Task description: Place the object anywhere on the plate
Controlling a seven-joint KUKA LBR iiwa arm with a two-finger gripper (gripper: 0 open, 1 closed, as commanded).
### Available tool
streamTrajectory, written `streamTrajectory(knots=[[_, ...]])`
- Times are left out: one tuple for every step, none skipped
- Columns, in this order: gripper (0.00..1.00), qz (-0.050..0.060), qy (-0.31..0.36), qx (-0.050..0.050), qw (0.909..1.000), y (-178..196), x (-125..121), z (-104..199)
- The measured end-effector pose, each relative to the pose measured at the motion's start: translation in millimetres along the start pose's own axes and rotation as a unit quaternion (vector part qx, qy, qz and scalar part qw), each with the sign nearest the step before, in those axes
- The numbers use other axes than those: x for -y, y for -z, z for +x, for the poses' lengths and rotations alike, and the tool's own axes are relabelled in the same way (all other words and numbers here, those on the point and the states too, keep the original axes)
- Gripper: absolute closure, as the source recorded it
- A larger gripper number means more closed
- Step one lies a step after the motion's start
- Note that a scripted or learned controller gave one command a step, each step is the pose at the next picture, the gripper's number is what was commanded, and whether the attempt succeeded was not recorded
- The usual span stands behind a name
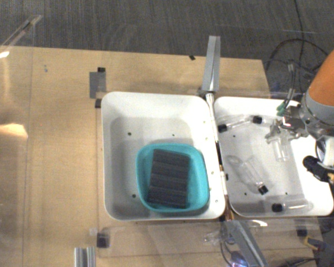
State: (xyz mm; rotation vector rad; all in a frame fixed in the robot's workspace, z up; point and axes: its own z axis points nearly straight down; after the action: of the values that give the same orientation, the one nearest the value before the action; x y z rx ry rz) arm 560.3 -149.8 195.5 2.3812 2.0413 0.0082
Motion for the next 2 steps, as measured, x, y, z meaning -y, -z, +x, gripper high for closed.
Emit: streamTrajectory(knots=[[1.0,-0.001,0.045,-0.001,0.999,44.6,15.6,99.9],[1.0,0.001,0.104,-0.001,0.9946,50.5,59.7,177.3]])
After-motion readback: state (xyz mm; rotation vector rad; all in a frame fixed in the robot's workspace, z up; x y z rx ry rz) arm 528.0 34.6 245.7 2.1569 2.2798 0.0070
